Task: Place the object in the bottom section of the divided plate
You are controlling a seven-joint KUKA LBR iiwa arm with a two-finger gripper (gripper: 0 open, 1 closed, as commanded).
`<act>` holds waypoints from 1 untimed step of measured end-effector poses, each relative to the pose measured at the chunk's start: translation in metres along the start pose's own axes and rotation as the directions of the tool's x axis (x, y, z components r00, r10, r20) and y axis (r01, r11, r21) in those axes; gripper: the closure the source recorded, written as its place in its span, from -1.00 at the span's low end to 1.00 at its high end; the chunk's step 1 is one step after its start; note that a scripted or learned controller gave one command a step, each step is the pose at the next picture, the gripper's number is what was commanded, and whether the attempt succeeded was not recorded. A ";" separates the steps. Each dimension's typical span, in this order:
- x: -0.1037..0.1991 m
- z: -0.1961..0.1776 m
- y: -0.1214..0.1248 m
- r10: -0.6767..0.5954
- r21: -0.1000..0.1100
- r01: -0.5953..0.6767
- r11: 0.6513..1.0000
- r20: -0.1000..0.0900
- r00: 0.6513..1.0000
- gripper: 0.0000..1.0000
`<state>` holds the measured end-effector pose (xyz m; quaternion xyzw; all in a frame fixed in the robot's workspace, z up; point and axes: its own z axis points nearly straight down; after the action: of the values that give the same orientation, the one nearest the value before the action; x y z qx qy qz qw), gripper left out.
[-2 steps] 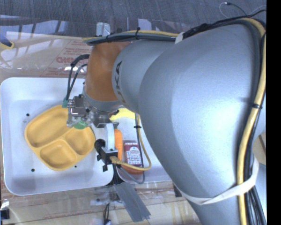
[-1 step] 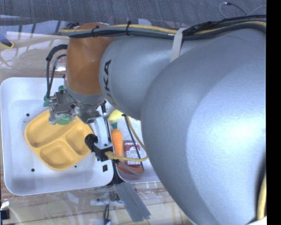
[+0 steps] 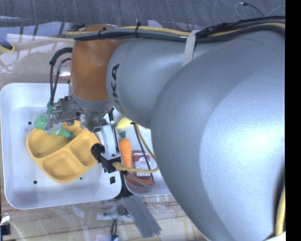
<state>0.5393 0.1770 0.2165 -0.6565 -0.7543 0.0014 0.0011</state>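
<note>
A yellow divided plate (image 3: 60, 154) lies in the left white bin (image 3: 20, 185). Its larger section faces the bin's near side and two smaller sections lie toward the far side. A green object (image 3: 41, 121) rests at the plate's upper left rim, and another bit of green (image 3: 65, 133) shows just right of it. My gripper (image 3: 56, 124) hangs right over that green object at the plate's upper edge, below the orange wrist band (image 3: 90, 69). The wrist hides part of the object and the plate's far rim.
An orange carrot (image 3: 125, 152), a red-labelled pack (image 3: 142, 162) and a yellow item (image 3: 123, 123) lie in the strip of the right bin that shows beside the arm. The grey arm (image 3: 215, 124) covers the rest of that bin. A black cable bracket (image 3: 103, 157) overhangs the plate's right edge.
</note>
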 end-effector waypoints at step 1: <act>-0.068 -0.078 0.014 -0.072 -0.002 0.072 0.997 0.000 0.997 -1.00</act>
<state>0.5630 0.1113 0.2944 -0.6290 -0.7774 0.0006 0.0007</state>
